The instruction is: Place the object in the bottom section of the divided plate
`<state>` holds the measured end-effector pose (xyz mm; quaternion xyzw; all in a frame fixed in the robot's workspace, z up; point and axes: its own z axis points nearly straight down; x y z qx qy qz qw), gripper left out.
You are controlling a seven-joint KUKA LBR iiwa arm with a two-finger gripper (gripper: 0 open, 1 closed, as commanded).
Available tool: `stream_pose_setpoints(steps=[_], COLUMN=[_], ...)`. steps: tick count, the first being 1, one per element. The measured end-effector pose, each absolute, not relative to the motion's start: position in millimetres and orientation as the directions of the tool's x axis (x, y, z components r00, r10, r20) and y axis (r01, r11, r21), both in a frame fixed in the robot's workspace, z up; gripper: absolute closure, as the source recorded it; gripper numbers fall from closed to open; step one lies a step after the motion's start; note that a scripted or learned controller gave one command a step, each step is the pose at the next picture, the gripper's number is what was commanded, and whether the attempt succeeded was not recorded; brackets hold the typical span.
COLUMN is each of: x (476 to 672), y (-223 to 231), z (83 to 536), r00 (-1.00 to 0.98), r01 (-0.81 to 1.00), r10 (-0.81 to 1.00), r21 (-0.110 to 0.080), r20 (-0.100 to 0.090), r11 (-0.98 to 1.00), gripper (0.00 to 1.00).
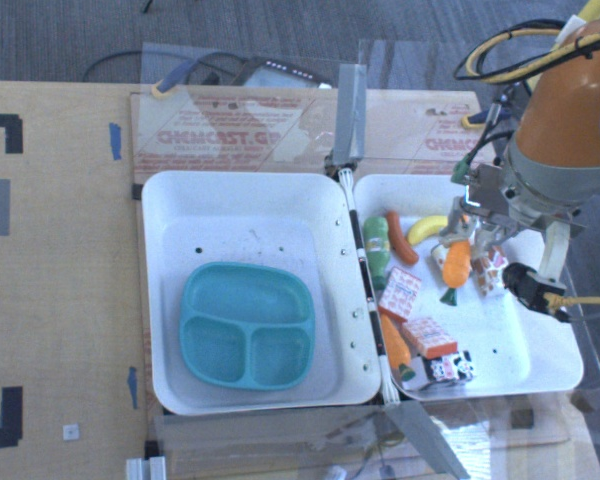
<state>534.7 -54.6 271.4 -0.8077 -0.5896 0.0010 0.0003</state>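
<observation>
Two white bins are seen side by side on the bench. In the left bin (170, 208) a teal divided plate (247, 325) is laid flat. The plate is split into three parts: one long part at the top and two smaller parts at the bottom. Nothing is seen lying on it.

The right bin (550, 353) is filled with toy food. A green bottle (376, 248) is laid near the wall between the bins. Just beside it a red sausage (402, 240) is seen, and a yellow banana (427, 229) is placed next to that. A small pink and white box (401, 293) is found lower down, near the middle of the bin. An orange box (434, 337) and a black and white carton (450, 367) are set near the bottom edge. A long orange carrot (394, 341) is laid along the left wall.

The grey arm with its orange band is reached in from the right, over the right bin. The gripper (477, 240) is held low above the food. A small orange thing (457, 264) with a green stem is seen right at the fingers, tilted, with its stem pointing down. It cannot be told if the fingers are closed on it or just touching it. The orange thing is still in the right bin, well apart from the plate.
</observation>
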Motion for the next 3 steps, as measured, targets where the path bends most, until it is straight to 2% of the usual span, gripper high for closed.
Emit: stream_pose_setpoints(steps=[1, 2, 3], x=[587.1, 580.9, 581.1], y=[58.3, 151.2, 151.2], z=[267.2, 164.6, 164.7], r00=[0.424, 0.480, 0.479], r01=[0.905, 0.877, 0.878], r10=[0.905, 0.877, 0.878], r21=[-0.001, -0.004, -0.003], r20=[0.000, -0.002, -0.002], r11=[-0.424, -0.480, -0.479], gripper=[1.00, 1.00, 0.00])
